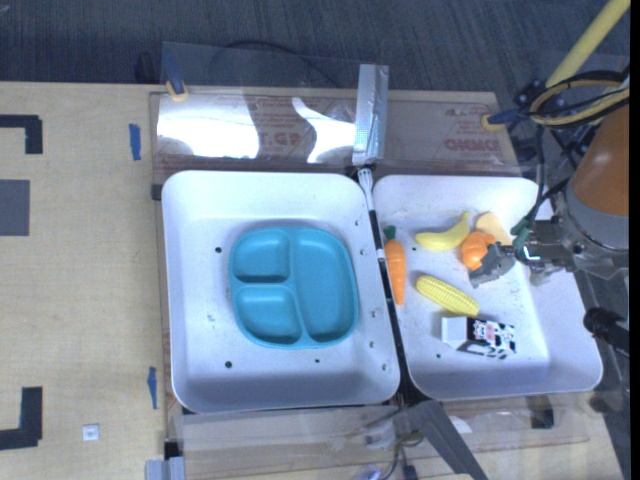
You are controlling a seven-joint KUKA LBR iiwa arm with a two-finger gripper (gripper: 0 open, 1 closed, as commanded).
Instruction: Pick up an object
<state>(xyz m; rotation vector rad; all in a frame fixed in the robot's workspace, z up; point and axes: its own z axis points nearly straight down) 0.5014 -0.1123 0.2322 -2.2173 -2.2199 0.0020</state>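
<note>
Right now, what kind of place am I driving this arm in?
Probably a robotics lab bench: two white bins, toy food like the corn, and a taped wooden board.

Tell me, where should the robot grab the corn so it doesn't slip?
Probably around the middle of the corn, coming straight down from above. It lies flat on the floor of the right bin, long and thin, slanting from upper left to lower right, so the fingers should close across its narrow width. There is open space on both long sides.
</note>
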